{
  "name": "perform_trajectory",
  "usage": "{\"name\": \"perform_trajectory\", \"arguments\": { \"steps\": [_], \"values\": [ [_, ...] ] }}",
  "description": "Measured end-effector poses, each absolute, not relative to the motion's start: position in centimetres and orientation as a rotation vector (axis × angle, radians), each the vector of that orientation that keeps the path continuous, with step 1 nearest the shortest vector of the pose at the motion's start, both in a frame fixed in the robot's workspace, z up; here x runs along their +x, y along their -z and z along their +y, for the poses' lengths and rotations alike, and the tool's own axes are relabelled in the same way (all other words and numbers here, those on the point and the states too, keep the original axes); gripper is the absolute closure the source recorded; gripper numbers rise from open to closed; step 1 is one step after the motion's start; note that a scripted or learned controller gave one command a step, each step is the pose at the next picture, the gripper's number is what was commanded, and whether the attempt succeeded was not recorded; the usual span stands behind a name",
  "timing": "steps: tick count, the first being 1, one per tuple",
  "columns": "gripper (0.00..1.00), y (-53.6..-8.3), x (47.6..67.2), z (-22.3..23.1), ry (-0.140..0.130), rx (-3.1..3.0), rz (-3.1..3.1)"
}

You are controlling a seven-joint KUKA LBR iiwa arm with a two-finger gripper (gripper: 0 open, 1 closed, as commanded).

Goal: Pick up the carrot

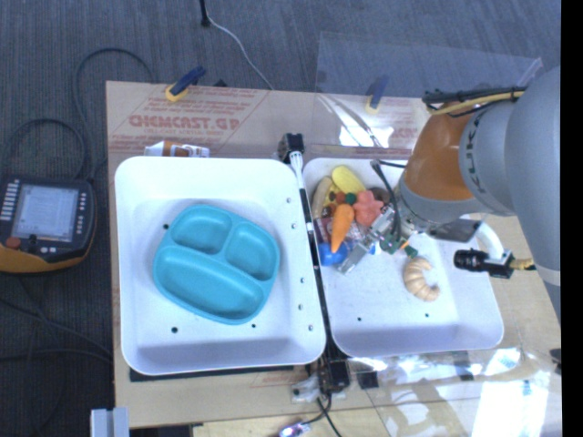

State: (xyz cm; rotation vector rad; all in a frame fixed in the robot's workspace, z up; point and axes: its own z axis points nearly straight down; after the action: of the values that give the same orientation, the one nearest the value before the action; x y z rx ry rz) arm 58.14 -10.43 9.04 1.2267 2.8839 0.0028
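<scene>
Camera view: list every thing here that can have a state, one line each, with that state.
carrot: lying in the right bin, tip toward the near side, not lifted.
gripper: low in the right bin beside the carrot; grip hidden.
croissant: lying free on the right bin's floor.
blue divided plate: flat in the left bin, compartments bare.
handheld controller: screen lit.
</scene>
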Motion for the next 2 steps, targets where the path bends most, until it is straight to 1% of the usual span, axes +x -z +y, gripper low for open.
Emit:
{"name": "perform_trajectory", "arguments": {
  "steps": [1,2],
  "values": [
    [0.0,-9.0,62.5,-10.4,0.0,1.557,2.721],
    [1.0,-10.2,62.7,-10.4,0.006,1.546,2.714]
  ]
}}
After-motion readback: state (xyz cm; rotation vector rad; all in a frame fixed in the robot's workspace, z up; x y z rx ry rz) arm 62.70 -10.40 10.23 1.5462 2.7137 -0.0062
